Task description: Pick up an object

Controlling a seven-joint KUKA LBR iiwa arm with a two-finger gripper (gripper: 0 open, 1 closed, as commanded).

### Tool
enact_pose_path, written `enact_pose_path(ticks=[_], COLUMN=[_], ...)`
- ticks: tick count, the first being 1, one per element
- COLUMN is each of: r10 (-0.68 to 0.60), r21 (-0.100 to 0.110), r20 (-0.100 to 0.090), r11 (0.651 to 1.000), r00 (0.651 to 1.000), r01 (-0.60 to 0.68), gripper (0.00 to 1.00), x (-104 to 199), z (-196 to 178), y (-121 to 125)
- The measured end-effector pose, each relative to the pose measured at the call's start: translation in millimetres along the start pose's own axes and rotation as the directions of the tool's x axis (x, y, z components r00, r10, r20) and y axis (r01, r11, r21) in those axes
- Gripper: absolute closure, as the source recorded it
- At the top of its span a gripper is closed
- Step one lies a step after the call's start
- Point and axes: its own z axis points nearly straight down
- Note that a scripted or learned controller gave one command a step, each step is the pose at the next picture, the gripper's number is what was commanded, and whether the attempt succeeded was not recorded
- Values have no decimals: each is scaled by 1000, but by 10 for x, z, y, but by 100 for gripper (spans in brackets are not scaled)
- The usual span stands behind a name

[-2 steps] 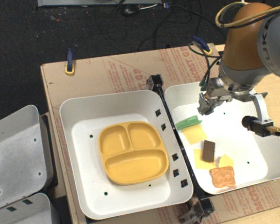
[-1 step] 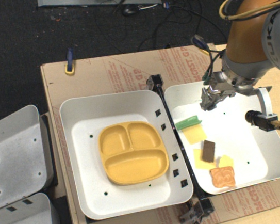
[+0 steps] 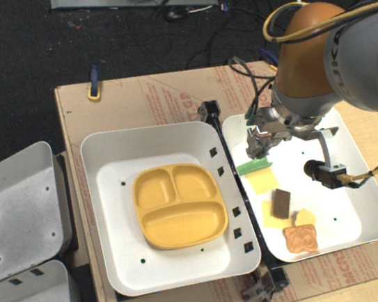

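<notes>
Here the tool (image 3: 258, 145), whose grip state I cannot tell, hangs just above the green piece (image 3: 253, 167) beside the right bin's wall (image 3: 238, 174), so it risks striking that wall

The arm (image 3: 343, 53) runs off the right edge and covers the right bin's (image 3: 368, 222) far corner.
</notes>
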Motion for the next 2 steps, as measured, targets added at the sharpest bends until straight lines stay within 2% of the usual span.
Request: enact_pose_path(ticks=[1,2], r10=[-2,0], r21=[0,-3], r20=[-1,1], r11=[1000,1000], r00=[1000,1000], r01=[2,0], gripper=[100,100], x=[623,1095], z=[-73,-205], y=[-151,-256])
